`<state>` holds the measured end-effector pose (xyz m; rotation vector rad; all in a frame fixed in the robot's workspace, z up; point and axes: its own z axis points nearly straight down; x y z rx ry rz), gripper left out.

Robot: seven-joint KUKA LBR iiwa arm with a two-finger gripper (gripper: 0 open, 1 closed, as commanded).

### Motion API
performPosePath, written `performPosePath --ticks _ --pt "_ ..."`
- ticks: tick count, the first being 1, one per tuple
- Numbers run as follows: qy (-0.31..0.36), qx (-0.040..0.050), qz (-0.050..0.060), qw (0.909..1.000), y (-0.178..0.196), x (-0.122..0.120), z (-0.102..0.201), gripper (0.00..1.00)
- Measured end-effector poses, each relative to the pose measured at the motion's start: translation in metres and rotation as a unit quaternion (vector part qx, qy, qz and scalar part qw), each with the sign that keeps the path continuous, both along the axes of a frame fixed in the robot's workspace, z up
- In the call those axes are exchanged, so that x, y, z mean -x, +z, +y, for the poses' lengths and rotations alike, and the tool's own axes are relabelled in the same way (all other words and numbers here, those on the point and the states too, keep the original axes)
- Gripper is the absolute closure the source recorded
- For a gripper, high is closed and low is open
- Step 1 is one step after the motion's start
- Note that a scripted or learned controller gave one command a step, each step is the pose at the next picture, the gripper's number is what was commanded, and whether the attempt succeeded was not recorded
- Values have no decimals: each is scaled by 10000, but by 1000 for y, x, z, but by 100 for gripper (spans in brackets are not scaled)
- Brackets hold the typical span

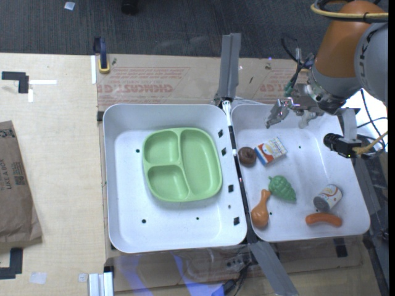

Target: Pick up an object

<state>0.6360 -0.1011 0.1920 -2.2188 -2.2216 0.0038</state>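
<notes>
Claw spread open, holding nothing, above right bin | small carton just below it, label unreadable | cardboard lettering unreadable

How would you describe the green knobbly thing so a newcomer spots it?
Look in the right bin, the one without the green divided plate. Near its middle lies the green bumpy toy vegetable, just above the orange drumstick. It is the one green item in that bin.

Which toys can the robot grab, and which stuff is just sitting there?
For grabbing: doughnut, small carton, green toy, drumstick, can, orange sausage, gripper.

Just there: green divided plate, paper bag.
</notes>
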Motion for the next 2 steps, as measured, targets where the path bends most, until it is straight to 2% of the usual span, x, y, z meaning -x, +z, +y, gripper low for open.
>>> performPosePath --ticks 1,2 --pt "-215 3 -48 9998 -96 35 -13 0" --pt "-225 -3 -3 9997 -101 90 -14 0"
